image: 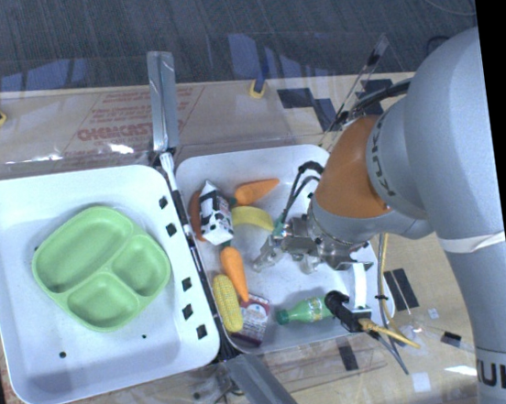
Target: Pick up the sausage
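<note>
The sausage (196,215), a slim reddish-brown cylinder, lay in the right-hand shallow white bin (298,155), hard against that bin's left wall near its upper corner. It touched a black-and-white carton-like item (217,220) on its right side. An orange carrot-shaped piece (257,190) lay above and to the right of that item, and a yellow banana-shaped piece (251,218) lay just below the carrot. A second orange carrot (235,274) stood lengthwise below the carton, beside a yellow corn cob (226,302) at the left wall. A small pink-labelled packet (255,317) and a green bottle (305,311) lay along the bin's lower edge.

My two-finger gripper (269,255) hung over the middle of the right bin, well apart from the sausage, with nothing between its fingers; whether they were spread or closed I could not tell. The left-hand white bin (34,364) held a light green three-compartment plate (102,266).
</note>
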Controlling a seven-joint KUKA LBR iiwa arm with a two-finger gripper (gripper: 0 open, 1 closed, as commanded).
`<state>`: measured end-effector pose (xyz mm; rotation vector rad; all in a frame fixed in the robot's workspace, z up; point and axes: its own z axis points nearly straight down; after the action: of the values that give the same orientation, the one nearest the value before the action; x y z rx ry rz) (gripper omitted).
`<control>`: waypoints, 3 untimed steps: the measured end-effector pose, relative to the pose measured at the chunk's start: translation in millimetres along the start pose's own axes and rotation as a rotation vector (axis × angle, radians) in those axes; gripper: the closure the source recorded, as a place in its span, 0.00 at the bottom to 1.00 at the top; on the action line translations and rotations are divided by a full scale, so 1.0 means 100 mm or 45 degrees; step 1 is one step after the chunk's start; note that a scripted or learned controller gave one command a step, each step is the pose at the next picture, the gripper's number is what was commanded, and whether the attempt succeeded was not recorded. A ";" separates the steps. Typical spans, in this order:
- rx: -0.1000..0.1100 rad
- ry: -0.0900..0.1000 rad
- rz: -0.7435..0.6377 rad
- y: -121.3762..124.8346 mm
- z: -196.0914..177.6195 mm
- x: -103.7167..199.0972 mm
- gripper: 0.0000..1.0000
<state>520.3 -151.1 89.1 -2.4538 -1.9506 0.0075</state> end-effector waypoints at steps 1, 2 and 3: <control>-0.001 -0.001 -0.012 0.19 -0.01 0.45 0.00; -0.002 0.000 -0.058 0.50 -0.01 0.42 0.00; -0.002 0.000 -0.015 0.36 -0.56 0.34 0.00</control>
<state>563.6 -125.9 144.9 -2.4436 -1.9657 0.0062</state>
